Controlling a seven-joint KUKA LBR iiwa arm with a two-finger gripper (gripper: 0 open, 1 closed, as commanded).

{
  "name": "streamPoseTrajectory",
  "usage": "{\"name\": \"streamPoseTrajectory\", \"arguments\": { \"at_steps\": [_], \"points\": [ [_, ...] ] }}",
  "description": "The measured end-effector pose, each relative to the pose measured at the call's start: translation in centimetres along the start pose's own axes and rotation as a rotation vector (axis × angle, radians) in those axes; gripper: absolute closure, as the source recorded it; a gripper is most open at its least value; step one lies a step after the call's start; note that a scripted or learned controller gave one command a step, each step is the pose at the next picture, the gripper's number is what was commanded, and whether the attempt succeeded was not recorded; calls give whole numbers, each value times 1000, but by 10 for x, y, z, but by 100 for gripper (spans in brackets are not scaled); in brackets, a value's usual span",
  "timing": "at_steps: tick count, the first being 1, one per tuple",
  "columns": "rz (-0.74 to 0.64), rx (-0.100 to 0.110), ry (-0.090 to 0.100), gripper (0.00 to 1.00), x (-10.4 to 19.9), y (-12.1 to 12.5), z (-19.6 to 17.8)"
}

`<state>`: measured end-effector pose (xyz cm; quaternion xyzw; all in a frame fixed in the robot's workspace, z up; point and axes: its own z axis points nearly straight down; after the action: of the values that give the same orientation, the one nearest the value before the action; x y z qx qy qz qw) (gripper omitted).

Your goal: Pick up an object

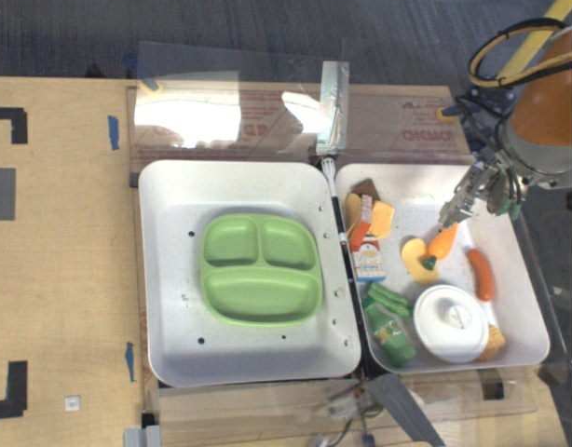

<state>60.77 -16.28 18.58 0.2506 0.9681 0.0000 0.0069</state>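
Note:
My gripper [451,218] hangs over the upper right part of the right bin [533,329], reaching in from the right. Just below its tip lies or hangs a small orange carrot [442,242] with a green end, next to a yellow rounded toy [415,253]; the tip looks to be touching the carrot's upper end. A red sausage [480,274] lies to the right of the carrot. A white round bowl [450,322] sits at the bin's front.
The left bin [165,203] holds a green divided plate [261,268]. Along the right bin's left wall lie a small carton [368,261], a yellow-orange piece [380,218], a brown item [353,207] and green toys [388,319]. A tan piece [494,341] sits beside the bowl.

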Motion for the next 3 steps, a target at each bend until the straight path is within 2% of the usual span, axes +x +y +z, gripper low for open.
{"name": "streamPoseTrajectory", "arguments": {
  "at_steps": [1, 2, 3],
  "points": [
    [-1, 0, 2, 0, 0, 0, 1],
    [25, 0, -1, 0, -17, -21, 95],
    [433, -1, 6, 0, 10, 30, 95]
  ]
}}
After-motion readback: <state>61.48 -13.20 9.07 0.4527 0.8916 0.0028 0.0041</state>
